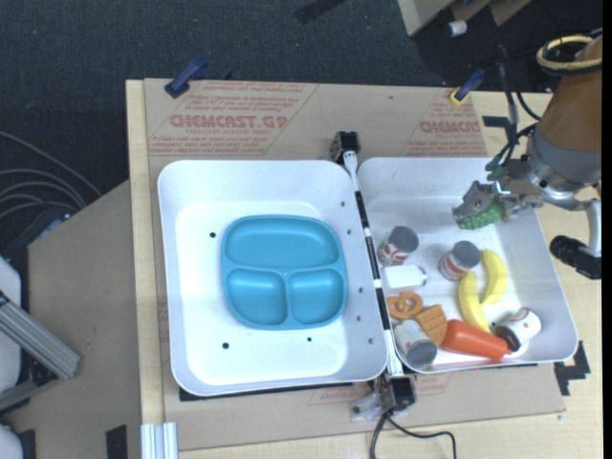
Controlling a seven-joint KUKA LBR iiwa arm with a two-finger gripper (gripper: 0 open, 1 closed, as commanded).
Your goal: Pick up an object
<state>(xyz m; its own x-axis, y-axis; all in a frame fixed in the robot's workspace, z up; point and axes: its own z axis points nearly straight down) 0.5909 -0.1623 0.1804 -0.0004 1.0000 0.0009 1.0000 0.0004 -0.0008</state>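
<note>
Green toy (481,215) sits between my fingers (475,199) at the frame's right, so I should squeeze tight and lift straight up slowly.

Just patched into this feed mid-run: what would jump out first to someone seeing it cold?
The big blue divided plate lying alone in the left bin. Next, the right bin, where a yellow banana, an orange carrot and small cans crowd its near half. The gripper sits at that bin's far right, over something green.
</note>
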